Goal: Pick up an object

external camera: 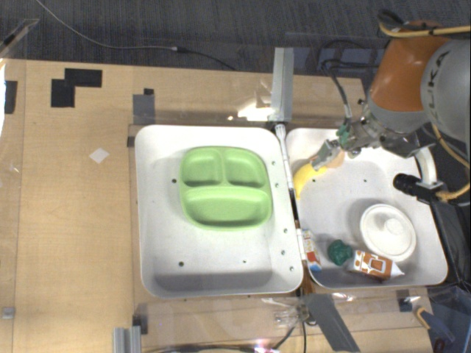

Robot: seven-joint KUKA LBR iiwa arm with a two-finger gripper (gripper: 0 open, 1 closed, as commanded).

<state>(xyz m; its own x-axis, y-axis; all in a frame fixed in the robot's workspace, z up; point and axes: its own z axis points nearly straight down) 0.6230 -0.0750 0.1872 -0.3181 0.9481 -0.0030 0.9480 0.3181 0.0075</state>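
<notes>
The pincer (329,155) is hanging over the upper left corner of the right bin (412,278), just above a yellow banana-like object (301,179) lying against that bin's left wall, its long axis running roughly up and down the view. Whether the pincer is gripping anything cannot be told. A green divided plate (224,186) is lying in the left bin (158,271); a white lidded bowl (388,231), a green piece (339,253) and a small carton (375,265) are sitting in the right.
</notes>
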